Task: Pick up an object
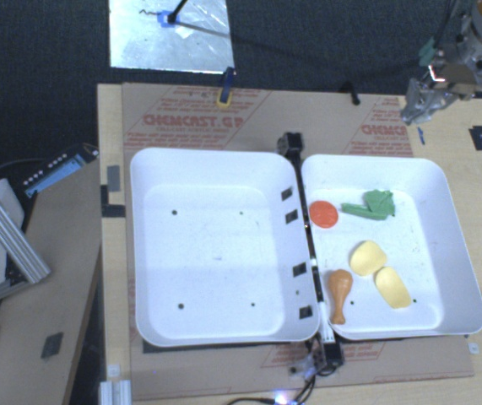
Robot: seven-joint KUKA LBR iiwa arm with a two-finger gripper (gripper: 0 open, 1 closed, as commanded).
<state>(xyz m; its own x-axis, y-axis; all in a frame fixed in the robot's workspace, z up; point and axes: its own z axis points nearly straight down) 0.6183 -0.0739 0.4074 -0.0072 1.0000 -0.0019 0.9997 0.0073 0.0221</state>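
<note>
1. The right bin [456,251] is our landmark, and the four loose objects all sit inside it.
2. A green leafy toy [372,205] lies near the bin's far wall, about mid-width.
3. Just left of it, close to the divider side, rests a flat orange-red disc [323,214].
4. Toward the near half, a round yellow piece [367,257] touches a second, longer yellow piece [393,288], which lies closer to the bin's near right corner.
5. Left of that yellow pair, an orange-brown drumstick [339,293] lies lengthwise near the divider edge, apart from them.
6. The gripper [420,106] hangs beyond the bin's far right corner, outside its rim, over the cardboard sheet [376,121] under the bins.
7. Its fingers: I cannot tell whether they are apart or together, and nothing is visible between them.
8. The left bin [215,251] lies flush against the landmark's left side.
</note>
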